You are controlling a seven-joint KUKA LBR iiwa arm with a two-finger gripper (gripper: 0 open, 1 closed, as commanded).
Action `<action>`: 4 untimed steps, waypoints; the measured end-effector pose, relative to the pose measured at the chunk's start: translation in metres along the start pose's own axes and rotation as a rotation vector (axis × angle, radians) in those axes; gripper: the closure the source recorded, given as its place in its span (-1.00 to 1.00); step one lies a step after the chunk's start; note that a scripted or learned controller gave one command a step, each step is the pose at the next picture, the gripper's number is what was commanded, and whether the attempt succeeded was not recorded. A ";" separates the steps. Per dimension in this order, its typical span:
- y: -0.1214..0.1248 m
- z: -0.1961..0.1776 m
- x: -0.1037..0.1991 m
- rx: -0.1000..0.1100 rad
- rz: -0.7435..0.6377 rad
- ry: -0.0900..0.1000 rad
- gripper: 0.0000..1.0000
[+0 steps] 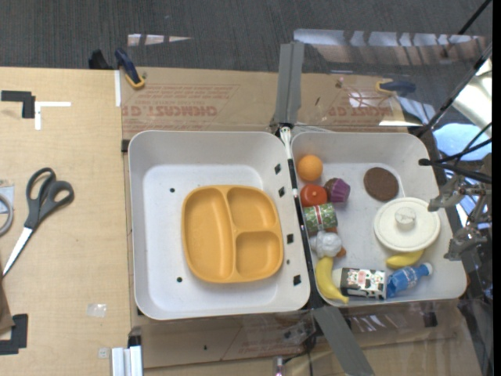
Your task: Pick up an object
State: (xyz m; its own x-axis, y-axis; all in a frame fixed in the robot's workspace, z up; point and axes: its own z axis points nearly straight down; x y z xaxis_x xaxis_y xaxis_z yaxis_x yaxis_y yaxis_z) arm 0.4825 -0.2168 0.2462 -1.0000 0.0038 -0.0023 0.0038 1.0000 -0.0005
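The right bin (356, 143) holds several small objects: an orange (311, 167), a red item (314, 195), a purple item (337, 189), a brown disc (381, 182), a white lidded bowl (405, 223), a green can (320, 218), a white lump (327, 244), a banana (329, 280), a black-and-white carton (364, 282) and a blue bottle (409, 279). A second yellow piece (405, 260) peeks out under the bowl. My gripper (460, 224) hangs at the bin's right rim, beside the bowl, among cables. Nothing shows between its parts.
The left bin (149, 210) holds a yellow divided plate (233, 233). Scissors (39, 202) lie on the wooden bench at far left. A blue clamp (129, 66) sits at the cardboard's back left corner. A grey bar (288, 84) runs back from between the bins.
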 end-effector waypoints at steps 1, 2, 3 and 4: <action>0.048 0.114 -0.083 0.000 0.185 -0.001 -1.00; 0.034 0.153 -0.168 0.001 0.157 -0.004 -1.00; 0.036 0.140 -0.171 0.003 0.153 -0.012 1.00; 0.047 0.034 -0.165 0.001 0.627 -0.003 1.00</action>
State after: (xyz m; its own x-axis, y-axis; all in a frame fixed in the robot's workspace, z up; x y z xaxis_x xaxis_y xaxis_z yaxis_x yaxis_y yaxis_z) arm 0.6482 -0.1703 0.2128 -0.8076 0.5897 -0.0055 0.5897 0.8076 0.0005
